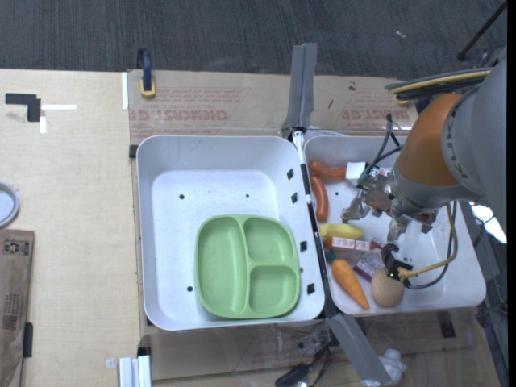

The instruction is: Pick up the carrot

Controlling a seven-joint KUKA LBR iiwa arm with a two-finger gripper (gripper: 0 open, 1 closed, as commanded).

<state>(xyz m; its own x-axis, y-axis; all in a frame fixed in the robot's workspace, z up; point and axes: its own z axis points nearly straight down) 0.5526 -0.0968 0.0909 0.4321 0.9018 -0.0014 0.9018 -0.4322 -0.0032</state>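
Observation:
The carrot (350, 283) is orange and tapered and lies in the right bin (459, 285) near its front left corner, tip toward the front edge. A tan egg-shaped item (387, 290) touches its right side. My gripper (373, 220) hangs over the middle of the right bin, behind and slightly right of the carrot and apart from it. Its fingers (353, 211) look spread, so it is open with nothing between them.
Also in the right bin are a yellow banana (343, 230), an orange sausage (321, 197), a red-orange item (326, 170), a small white box (355, 170) and a dark red packet (368, 261). In the left bin (161, 216) lies a green divided plate (248, 266).

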